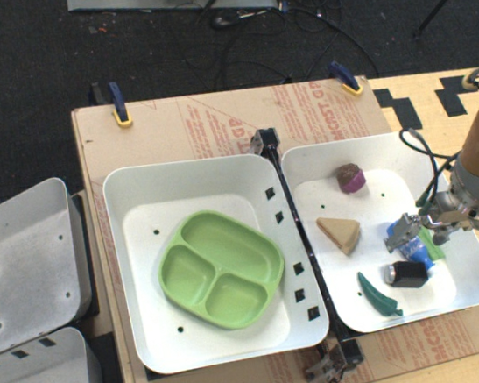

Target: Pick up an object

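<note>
— Gripper (407, 233) hangs low over the right white bin (469, 286), above a blue and green object (418, 250); I cannot tell how it stands, since its tip blurs into that object.

— And around it?

— Just beside it lies a black cylinder (407, 273), then a curved teal piece (378, 293), a tan wedge (341, 233) and a purple lump (350, 178). Left white bin (125, 193) holds a green sectioned plastic tray (221, 269).

The right bin (478, 281) is crowded near the gripper (416, 237). A green tray (221, 269) fills the left bin's (132, 245) middle.
</note>
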Robot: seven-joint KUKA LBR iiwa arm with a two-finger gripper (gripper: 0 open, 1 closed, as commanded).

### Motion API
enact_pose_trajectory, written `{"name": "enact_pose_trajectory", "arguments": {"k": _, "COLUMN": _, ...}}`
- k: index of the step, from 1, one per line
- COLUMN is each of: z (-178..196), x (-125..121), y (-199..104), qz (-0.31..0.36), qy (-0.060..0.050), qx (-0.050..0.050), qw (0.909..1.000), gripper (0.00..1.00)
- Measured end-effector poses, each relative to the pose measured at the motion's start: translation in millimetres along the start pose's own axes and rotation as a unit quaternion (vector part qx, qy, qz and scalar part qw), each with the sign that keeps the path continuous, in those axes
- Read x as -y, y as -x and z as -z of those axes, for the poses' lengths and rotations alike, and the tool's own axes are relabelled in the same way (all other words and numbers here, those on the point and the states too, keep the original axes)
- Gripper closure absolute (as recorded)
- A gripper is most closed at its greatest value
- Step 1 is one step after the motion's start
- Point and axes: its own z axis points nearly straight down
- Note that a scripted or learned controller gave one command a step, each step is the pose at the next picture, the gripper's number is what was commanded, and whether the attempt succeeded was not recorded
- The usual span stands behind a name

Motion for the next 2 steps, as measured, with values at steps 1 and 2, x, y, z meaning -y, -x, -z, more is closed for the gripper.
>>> {"name": "enact_pose_trajectory", "arguments": {"k": 1, "z": 4.2, "x": -2.6, "y": -0.1, "qz": 0.001, "qy": 0.005, "qx": 0.001, "qw": 1.0, "gripper": 0.0}}
{"name": "enact_pose_trajectory", "arguments": {"k": 2, "z": -59.8, "x": -2.4, "y": 1.6, "qz": 0.0, "qy": 0.002, "qx": 0.0, "qw": 1.0, "gripper": 0.0}}
